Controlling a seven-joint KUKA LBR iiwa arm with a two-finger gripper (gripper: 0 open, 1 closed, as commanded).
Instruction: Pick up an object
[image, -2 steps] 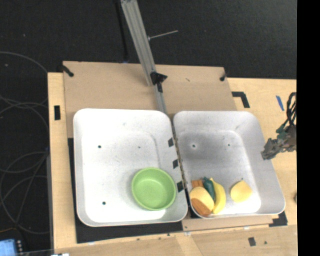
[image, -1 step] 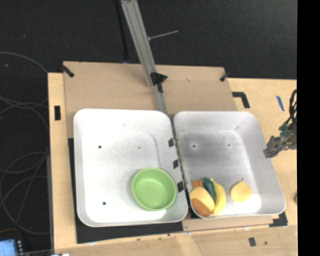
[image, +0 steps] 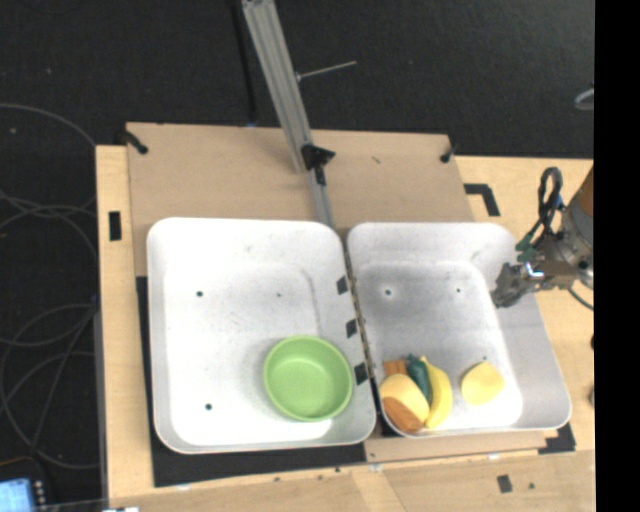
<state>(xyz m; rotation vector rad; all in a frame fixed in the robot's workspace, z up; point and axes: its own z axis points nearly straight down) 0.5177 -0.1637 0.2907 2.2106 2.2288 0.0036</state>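
A green bowl (image: 308, 377) sits near the front right of the left bin (image: 200, 260). In the right bin (image: 420, 250), at its front, lie a yellow lemon-like fruit (image: 482, 383), a yellow banana with a dark green stem (image: 434, 388) and an orange-brown rounded item (image: 403, 400), the last two touching. My gripper (image: 512, 281) hovers at the right bin's right rim, well behind the lemon, with nothing seen between its fingers.
A grey metal pole (image: 285, 90) slants from the top down to the seam between the bins. Both bins rest on a tan board (image: 230, 170) on the bench. Cables hang beside the wrist at the right edge.
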